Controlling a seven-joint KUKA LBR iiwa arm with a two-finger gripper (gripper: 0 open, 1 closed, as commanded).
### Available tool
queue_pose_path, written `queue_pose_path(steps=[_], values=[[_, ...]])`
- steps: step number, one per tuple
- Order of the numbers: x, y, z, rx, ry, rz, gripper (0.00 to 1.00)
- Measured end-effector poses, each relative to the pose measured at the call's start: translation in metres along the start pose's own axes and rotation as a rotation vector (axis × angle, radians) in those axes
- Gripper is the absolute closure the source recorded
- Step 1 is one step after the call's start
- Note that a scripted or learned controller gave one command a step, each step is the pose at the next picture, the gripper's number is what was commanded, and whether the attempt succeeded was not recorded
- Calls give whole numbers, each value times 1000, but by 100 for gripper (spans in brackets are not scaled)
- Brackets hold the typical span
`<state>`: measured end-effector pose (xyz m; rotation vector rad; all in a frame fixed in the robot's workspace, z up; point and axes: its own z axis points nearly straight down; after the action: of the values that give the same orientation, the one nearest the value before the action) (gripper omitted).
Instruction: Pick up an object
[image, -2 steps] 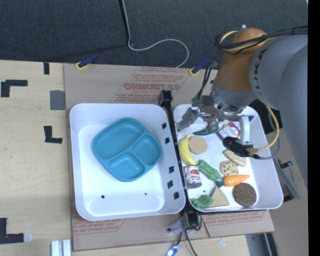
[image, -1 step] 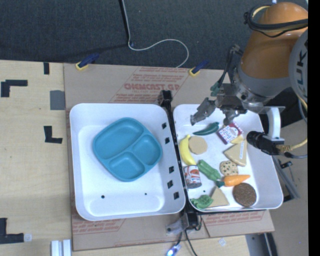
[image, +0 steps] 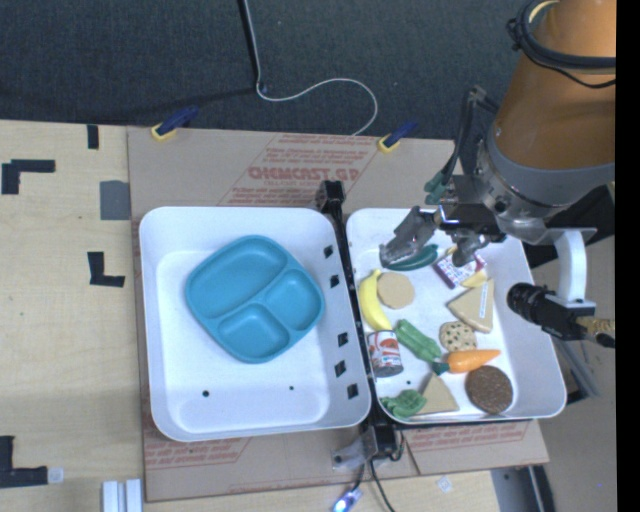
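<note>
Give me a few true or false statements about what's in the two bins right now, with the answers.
1. The blue divided plate lies in the left bin. True.
2. The banana sits on the plate. False: it lies in the right bin, beside the round cracker.
3. The carrot lies in the right bin. True.
4. The pincer hangs above the left bin. False: it is above the right bin.

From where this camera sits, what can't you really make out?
- Gripper: from the camera view, the fingers' state is unreadable.
- Green item beneath it: partly covered by the gripper.
- Small can: label too small to read.
- Arm: cut off by the top edge.
</note>
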<state>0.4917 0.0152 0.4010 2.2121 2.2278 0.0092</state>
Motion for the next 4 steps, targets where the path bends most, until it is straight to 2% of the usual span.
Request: queue_pose_path(steps=[1, 2, 3, 4], values=[[-2, 2, -5, 8, -4, 4, 100], [-66, -10, 27, 10, -4, 13, 100], [-63, 60, 117, 12, -4, 6, 100], [-27, -12, 117, 12, -1, 4, 100]])
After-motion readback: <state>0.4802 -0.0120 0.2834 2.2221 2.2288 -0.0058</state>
